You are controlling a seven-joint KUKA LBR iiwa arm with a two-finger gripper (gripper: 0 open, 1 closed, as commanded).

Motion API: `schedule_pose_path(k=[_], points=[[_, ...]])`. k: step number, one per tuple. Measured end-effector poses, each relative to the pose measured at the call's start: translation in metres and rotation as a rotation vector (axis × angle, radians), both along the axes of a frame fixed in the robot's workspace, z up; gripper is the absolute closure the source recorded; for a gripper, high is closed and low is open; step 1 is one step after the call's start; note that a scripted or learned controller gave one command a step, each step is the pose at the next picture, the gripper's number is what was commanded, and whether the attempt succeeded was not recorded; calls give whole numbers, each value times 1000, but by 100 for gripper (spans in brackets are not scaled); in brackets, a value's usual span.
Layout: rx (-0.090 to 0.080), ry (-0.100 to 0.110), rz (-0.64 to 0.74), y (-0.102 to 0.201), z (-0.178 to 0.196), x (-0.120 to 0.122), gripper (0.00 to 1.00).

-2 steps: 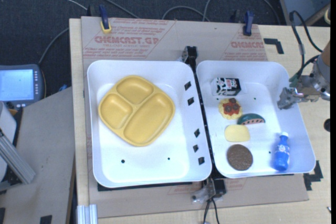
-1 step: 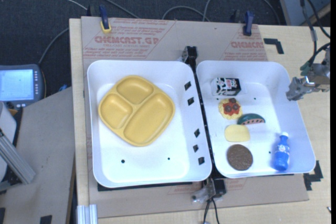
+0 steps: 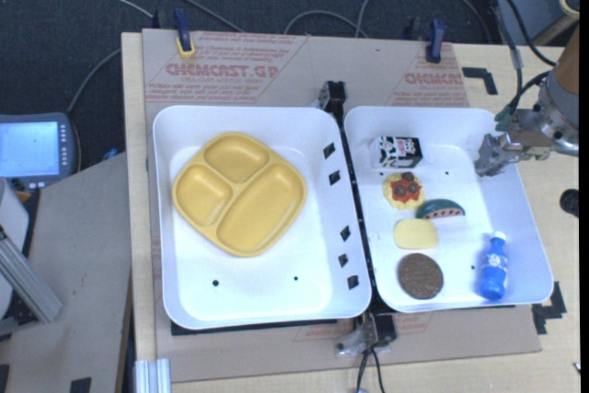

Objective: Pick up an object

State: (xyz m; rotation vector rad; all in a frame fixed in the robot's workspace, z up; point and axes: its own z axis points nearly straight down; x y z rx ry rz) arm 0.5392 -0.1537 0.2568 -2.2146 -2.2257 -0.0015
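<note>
Most of the arm is cut off by the frame's right edge; only the wrist and the gripper (image 3: 490, 154) are seen, above the upper right part of the right bin (image 3: 538, 225). The gripper is seen small and dark against the bin wall, and nothing is seen gripped by it; how its jaws stand cannot be told.

With the right bin as landmark, six small things are found inside it. A black-and-white patterned carton (image 3: 398, 150) is set near its upper left corner, lying with its long axis across the bin. Just below it a round red-and-yellow toy pizza (image 3: 404, 190) is placed, and beside that a green-rimmed watermelon slice (image 3: 441, 209) is laid, its long axis roughly crosswise. A pale yellow oval piece (image 3: 416, 235) and a brown round disc (image 3: 421, 275) are found lower down. A blue bottle (image 3: 493, 267) is laid near the lower right corner, lengthwise, cap toward the upper edge.

In the left bin (image 3: 184, 281), a yellow divided plate (image 3: 240, 192) is held.
</note>
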Motion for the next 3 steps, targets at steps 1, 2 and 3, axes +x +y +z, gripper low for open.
schedule_pose_path(k=[1,2,3], points=[[1,2,0,55,-14,3,100],[0,-1,1,104,-16,19,100],[0,2,0,149,-21,17,100]])
